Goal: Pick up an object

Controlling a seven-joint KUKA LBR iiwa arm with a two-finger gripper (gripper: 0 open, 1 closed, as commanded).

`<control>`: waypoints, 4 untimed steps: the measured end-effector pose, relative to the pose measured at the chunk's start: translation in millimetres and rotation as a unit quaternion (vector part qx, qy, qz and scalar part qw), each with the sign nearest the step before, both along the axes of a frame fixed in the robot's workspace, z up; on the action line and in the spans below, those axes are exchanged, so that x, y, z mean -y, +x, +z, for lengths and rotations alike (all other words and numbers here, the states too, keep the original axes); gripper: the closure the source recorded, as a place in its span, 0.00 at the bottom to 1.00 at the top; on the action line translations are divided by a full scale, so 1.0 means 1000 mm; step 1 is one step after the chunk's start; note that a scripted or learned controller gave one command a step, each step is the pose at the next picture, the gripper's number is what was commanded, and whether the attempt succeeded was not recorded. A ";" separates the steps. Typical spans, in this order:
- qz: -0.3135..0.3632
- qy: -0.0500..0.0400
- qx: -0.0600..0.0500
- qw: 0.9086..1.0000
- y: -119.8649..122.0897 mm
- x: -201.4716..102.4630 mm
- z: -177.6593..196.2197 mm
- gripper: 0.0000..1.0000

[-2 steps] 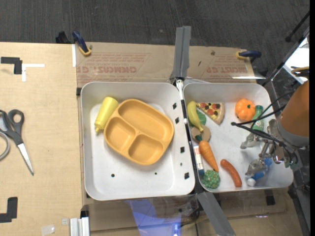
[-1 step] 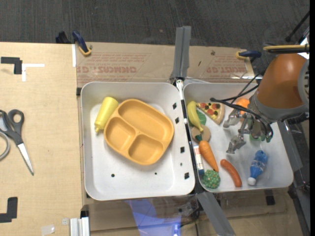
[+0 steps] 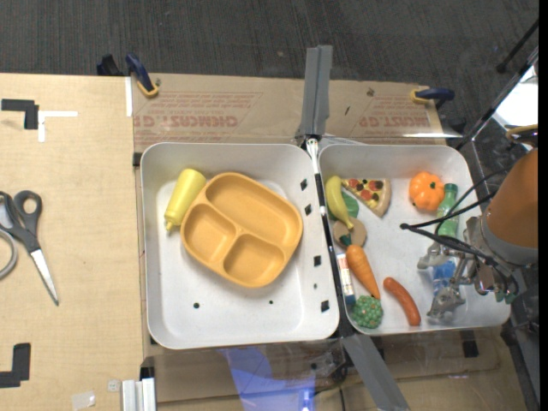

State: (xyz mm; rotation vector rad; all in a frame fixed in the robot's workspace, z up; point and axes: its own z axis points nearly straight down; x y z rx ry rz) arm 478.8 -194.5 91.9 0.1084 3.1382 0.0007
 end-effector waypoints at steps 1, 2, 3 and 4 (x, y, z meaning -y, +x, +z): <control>0.021 0.000 0.000 1.000 -0.001 -0.014 0.000 0.00; 0.043 0.000 0.002 0.999 0.085 -0.028 0.001 0.00; 0.048 0.000 0.001 0.999 0.027 0.009 0.001 0.00; 0.054 0.000 0.003 0.999 0.161 -0.029 0.004 0.00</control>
